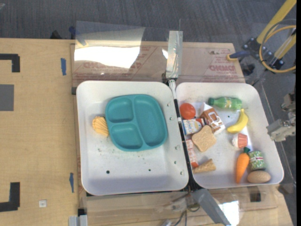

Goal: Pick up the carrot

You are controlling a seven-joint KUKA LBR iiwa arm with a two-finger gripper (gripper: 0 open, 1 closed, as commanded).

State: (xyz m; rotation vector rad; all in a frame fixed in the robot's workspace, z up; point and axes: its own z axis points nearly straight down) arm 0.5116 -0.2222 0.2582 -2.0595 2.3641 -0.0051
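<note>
The carrot (241,167) is orange with a green top. It lies in the right bin (268,126) near the front right corner, with its tip toward the front edge. A green can (257,159) touches its right side, and a tan egg-shaped item (259,176) sits just beside its lower end.
The right bin also holds a banana (239,122), green bottle (225,102), tomato (187,110), bread slice (203,139), cone (205,165) and small cartons. The left bin (89,168) holds a teal divided plate (136,121) and a yellow shell (100,125). Grey hardware (283,126) juts in beyond the right bin.
</note>
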